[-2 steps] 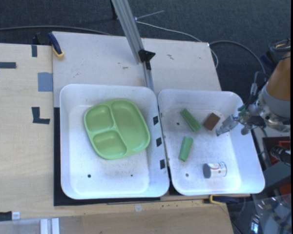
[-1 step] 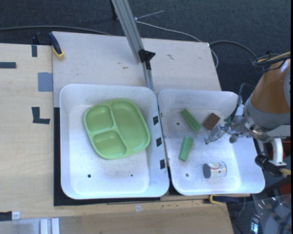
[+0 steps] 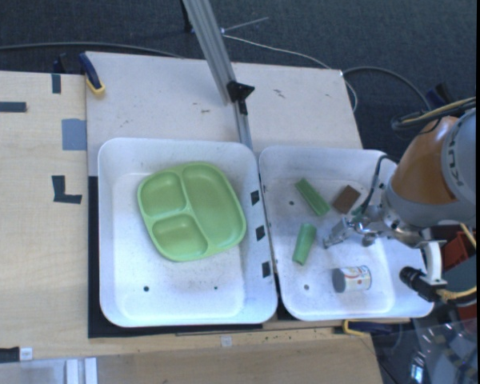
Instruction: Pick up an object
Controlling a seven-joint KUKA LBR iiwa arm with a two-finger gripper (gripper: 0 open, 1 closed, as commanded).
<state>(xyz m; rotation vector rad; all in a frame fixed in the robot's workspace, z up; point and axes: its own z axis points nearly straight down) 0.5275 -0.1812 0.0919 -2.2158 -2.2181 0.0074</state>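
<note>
Grey arm (image 3: 464, 166) with orange band, metallic pincer (image 3: 336, 237).

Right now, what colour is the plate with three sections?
Light green; the plate shows clearly in the camera view.

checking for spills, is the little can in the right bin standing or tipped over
Tipped over. The can lies on its side on the right bin floor, its length and grey end showing.

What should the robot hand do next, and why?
Probably dip a little lower and nudge toward the green stick just to the view's left. The gripper hangs over the right bin with nothing visible between its fingers.
</note>
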